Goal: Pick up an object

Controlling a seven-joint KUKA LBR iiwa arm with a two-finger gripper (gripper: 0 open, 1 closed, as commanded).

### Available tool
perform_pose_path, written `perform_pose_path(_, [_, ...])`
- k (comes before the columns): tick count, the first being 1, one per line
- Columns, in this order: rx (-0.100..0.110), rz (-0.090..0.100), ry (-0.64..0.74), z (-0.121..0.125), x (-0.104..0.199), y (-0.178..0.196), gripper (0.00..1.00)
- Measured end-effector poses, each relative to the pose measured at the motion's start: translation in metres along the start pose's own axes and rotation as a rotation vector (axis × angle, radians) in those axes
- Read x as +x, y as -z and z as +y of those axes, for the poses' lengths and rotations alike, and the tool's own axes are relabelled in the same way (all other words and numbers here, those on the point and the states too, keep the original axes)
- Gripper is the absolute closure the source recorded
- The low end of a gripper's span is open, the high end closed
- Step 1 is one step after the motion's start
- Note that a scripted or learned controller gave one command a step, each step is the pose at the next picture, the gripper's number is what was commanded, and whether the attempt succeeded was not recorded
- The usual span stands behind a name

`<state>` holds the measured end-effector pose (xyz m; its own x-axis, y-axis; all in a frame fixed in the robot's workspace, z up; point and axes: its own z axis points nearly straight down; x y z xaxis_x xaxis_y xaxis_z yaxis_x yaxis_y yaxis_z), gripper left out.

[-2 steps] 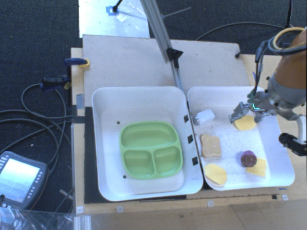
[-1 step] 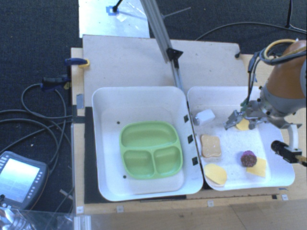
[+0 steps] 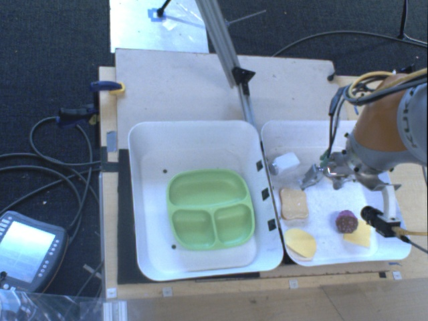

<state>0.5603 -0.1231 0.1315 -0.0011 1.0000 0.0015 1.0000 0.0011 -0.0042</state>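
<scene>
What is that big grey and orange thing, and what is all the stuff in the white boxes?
That is a robot arm, and a computer program moves it. The picture comes from one camera fixed above the bench, looking down at a slant, and the arm reaches in from the right. At its end is a pincer with two fingers for grabbing things. It hangs over the right bin, and I cannot tell whether it is open or shut. I see nothing held in it.

In the right bin lie pretend foods: a slice of toast, a round yellow piece, a dark red ball, a yellow wedge and a small white block. The left bin holds a green plate with three sections.
</scene>
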Motion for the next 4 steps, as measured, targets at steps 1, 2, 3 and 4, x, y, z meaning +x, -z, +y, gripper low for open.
perform_pose_path(1, [-0.005,0.0,-0.001,0.001,0.0,-0.041,0.0])
perform_pose_path(2, [-0.01,-0.001,-0.001,0.003,0.0,-0.028,1.0])
perform_pose_path(3, [-0.012,-0.003,0.004,0.009,-0.006,0.034,1.0])
perform_pose_path(4, [-0.013,-0.003,0.005,0.019,-0.006,0.094,1.0])
